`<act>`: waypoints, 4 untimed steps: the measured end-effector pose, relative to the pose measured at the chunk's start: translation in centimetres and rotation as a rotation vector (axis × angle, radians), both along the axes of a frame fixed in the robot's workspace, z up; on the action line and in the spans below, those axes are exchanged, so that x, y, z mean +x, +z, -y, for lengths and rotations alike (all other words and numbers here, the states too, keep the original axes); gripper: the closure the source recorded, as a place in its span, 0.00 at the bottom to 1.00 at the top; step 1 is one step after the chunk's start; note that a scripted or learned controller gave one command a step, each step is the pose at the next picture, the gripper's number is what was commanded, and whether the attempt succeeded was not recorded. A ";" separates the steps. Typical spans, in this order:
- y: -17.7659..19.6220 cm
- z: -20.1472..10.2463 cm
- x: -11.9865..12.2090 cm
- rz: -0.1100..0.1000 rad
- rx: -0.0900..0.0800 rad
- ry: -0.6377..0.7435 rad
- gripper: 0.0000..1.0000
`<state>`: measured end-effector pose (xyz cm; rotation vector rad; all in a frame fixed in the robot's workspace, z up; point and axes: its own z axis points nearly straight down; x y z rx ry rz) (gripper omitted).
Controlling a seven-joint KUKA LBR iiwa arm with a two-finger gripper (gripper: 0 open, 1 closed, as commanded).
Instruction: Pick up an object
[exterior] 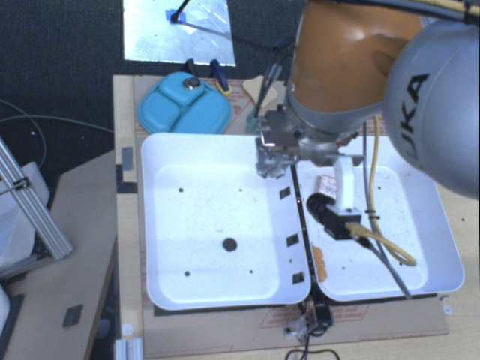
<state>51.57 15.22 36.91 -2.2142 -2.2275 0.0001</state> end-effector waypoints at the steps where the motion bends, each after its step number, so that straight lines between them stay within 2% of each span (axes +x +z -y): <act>1: 6.5 0.3 1.6 0.010 0.002 -0.001 1.00; 2: 4.0 -6.4 -3.2 -0.001 0.002 0.006 1.00; 3: 5.3 -6.0 -2.8 0.005 0.002 0.003 1.00; 4: -4.8 2.8 -2.5 -0.007 -0.005 -0.015 1.00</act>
